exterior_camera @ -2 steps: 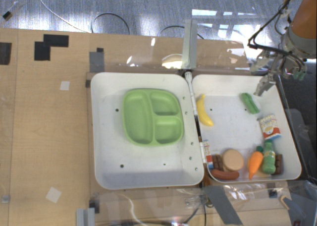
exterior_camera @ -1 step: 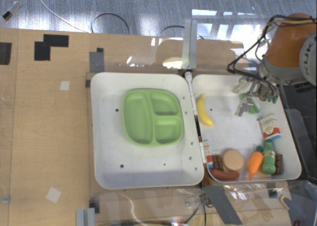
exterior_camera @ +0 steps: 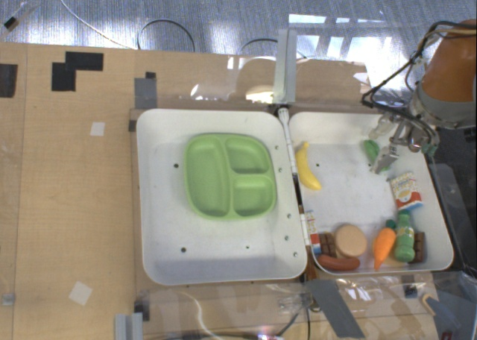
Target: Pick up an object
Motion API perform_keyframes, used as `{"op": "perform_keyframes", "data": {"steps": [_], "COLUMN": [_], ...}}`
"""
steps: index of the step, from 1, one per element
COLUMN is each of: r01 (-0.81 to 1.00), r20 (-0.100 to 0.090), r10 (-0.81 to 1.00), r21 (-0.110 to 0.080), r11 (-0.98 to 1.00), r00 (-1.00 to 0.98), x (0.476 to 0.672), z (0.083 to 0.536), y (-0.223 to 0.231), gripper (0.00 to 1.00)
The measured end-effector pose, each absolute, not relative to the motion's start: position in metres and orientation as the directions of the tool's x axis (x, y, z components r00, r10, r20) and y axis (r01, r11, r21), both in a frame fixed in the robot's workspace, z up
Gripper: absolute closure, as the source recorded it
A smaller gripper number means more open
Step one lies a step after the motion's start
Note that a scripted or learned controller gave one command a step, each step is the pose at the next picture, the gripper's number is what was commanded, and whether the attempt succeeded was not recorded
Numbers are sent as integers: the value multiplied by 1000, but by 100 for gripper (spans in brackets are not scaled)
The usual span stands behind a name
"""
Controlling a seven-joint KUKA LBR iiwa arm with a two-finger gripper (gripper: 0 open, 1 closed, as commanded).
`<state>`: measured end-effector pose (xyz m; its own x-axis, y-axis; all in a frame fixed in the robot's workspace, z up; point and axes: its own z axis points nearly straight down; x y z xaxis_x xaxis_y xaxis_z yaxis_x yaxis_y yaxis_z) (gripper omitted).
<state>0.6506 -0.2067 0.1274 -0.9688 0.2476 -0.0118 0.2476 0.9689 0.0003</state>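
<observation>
food toys sat piled along the near rim of the right bin (exterior_camera: 441,253): a sausage (exterior_camera: 339,262), a round bun-like piece (exterior_camera: 350,241), a carrot (exterior_camera: 383,245), a green bottle (exterior_camera: 404,241) and a small carton (exterior_camera: 405,189) just behind them. they looked tumbled there rather than placed, touching each other and hugging the wall, which i'd guess makes them awkward picks.

left bin (exterior_camera: 160,256) held just a green divided plate (exterior_camera: 229,176) in the middle, probably waiting as a drop spot (only a guess).

further back a banana (exterior_camera: 306,167) lay right against the divider between the bins, so little room on that side. the small green piece (exterior_camera: 371,150) sat more in the open at the far end of the right bin, with bare floor around it.

gripper (exterior_camera: 396,148) hung just beside that green piece, arm coming in over the right wall. nothing was visibly between the fingers, but whether they were spread or closed i honestly couldn't tell. best bet for the target was that green piece, not lifted yet.
</observation>
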Motion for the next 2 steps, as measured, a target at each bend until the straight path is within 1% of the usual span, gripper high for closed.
{"op": "perform_keyframes", "data": {"steps": [1,2], "r01": [427,510], "r20": [2,-5], "r10": [427,510], "r21": [-2,-1], "r11": [904,860], "r00": [-904,-860], "x": [662,658], "z": [88,88], "y": [-189,-155], "gripper": [0,0]}}
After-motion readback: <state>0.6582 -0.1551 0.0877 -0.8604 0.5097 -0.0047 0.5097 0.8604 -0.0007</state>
